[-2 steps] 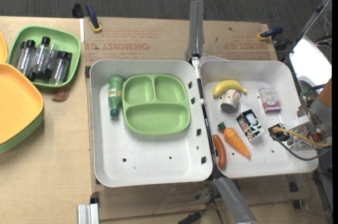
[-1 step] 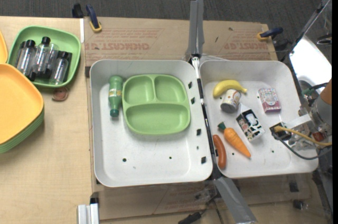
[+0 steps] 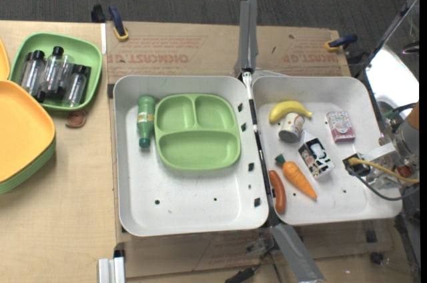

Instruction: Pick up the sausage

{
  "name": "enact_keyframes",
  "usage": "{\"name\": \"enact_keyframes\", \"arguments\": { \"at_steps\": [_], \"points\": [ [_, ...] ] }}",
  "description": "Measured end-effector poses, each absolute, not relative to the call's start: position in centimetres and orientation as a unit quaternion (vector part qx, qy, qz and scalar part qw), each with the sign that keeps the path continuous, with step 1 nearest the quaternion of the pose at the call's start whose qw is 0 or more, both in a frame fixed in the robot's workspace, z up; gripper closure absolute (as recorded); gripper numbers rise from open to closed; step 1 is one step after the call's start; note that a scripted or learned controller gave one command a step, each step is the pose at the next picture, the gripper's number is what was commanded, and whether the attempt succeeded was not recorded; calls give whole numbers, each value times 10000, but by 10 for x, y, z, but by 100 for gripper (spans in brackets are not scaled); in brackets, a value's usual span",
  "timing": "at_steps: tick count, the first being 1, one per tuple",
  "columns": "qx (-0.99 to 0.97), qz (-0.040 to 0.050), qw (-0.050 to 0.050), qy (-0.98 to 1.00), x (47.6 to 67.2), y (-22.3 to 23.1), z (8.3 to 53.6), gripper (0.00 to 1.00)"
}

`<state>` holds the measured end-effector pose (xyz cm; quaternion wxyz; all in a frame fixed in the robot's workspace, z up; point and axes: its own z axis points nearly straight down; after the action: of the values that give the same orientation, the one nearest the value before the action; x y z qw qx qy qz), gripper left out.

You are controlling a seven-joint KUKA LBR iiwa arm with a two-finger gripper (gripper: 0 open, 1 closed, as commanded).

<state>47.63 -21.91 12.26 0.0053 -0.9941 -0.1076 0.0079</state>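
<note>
The sausage (image 3: 277, 191) is a reddish-brown link lying lengthwise against the left wall of the right bin (image 3: 347, 205), near its front corner. An orange carrot (image 3: 299, 179) lies just right of it, almost touching. My gripper (image 3: 389, 165) sits low at the right edge of the right bin, far to the right of the sausage, and is partly cut off by the arm's hardware. Nothing shows held in it.
The right bin also holds a banana (image 3: 289, 109), a small can (image 3: 291, 129), a pink box (image 3: 339, 126) and a black-and-white carton (image 3: 315, 157). The left bin (image 3: 193, 208) holds a green divided plate (image 3: 197, 130) and a green bottle (image 3: 145, 120). A green tray of bottles (image 3: 57, 71) and yellow plates (image 3: 20, 135) stand far left.
</note>
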Motion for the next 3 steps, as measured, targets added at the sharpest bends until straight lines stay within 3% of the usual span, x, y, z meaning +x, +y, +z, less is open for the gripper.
{"name": "enact_keyframes", "arguments": {
  "at_steps": [3],
  "points": [
    [-9937, 134, 72, -1111, 476, -219, 146, 100]
  ]
}}
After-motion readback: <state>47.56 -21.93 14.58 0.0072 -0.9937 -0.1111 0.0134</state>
